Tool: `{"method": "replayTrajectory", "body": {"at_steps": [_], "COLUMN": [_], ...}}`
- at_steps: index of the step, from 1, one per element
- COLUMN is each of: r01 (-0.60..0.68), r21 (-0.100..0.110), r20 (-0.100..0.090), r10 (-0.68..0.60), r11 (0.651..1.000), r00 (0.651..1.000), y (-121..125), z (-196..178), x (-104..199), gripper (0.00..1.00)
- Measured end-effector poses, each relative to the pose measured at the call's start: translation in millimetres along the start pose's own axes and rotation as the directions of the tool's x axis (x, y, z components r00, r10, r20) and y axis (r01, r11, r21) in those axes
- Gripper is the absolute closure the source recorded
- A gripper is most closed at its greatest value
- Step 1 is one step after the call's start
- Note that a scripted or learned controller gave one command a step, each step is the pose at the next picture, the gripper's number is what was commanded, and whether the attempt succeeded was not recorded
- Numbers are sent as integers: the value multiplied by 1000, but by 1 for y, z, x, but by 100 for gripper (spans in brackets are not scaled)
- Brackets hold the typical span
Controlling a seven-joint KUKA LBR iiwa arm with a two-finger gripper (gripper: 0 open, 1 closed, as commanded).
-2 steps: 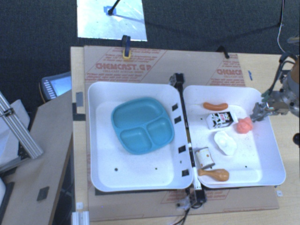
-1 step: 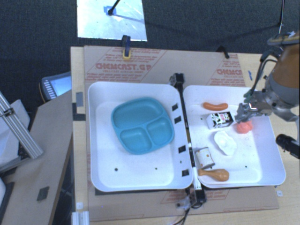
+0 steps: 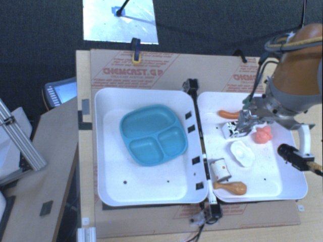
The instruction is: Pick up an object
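My gripper (image 3: pixel 244 123) hangs low over the upper middle of the right bin (image 3: pixel 290 188), at the end of the grey and orange arm. Right beside its tip on the left lies a small black-and-white item (image 3: pixel 230 129). An orange carrot-like piece (image 3: pixel 229 114) lies just above that, near the bin's far wall. A pink lump (image 3: pixel 262 135) sits to the gripper's right. Below it lies a white rounded object (image 3: pixel 242 153). Nothing shows lifted off the bin floor.
A small brown-and-white block (image 3: pixel 220 169) and a tan drumstick-shaped piece (image 3: pixel 231 187) lie at the right bin's front left corner. The left bin (image 3: pixel 108 185) holds a blue divided plate (image 3: pixel 153 134). A black divider (image 3: pixel 197 135) runs between the bins.
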State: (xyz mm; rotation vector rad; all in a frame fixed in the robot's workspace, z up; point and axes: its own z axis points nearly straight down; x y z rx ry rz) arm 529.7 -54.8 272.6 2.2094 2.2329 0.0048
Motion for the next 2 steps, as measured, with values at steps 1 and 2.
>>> {"method": "replayTrajectory", "body": {"at_steps": [1,2], "r01": [-1,1], "r21": [2,1], "r20": [0,0], "r10": [1,-1], "r11": [1000,1000], "r00": [1000,1000], "y": [0,1], "z": [19,21], "x": [54,114], "gripper": [100,100]}}
